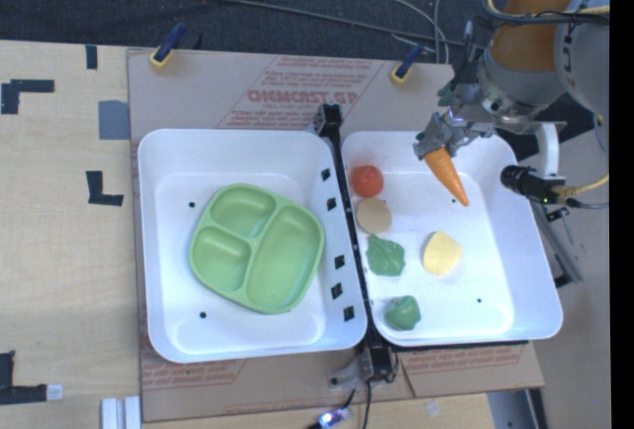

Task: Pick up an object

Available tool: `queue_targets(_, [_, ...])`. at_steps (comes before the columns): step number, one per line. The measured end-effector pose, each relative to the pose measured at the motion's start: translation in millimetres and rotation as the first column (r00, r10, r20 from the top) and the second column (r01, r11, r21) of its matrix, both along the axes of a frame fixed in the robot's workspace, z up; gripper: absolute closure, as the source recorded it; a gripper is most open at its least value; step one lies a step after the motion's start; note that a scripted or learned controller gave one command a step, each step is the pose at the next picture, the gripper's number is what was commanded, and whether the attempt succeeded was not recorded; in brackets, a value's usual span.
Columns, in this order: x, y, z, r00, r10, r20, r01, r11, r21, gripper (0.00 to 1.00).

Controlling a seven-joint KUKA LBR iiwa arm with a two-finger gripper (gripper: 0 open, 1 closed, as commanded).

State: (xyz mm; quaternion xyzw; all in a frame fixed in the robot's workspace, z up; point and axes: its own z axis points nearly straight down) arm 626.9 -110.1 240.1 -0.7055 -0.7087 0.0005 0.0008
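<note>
An orange carrot (450, 177) hangs tilted over the back of the right bin (515, 249), its thick end between the fingers of my gripper (436, 142), which is shut on it. Below it in the right bin lie a red tomato (367, 180), a tan round piece (373, 216), a green leafy piece (385, 256), a yellow piece (442, 254) and a second green piece (402, 313).
The left bin (163, 219) bears a green divided plate (258, 248). A black divider (337, 209) runs between the bins. Yellow clamps (166, 45) (404, 70) hold the cardboard at the back. A black part (530, 183) juts over the right bin's far edge.
</note>
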Motion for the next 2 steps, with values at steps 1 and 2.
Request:
queue_targets(1, [-23.1, 45.0, 3.8, 1.0, 0.0, 0.0, 0.0, 1.0, 0.001, 1.0])
queue_targets(2, [-39.6, 96.3, 8.6, 1.0, 0.001, -0.001, -0.001, 1.0, 0.001, 1.0])
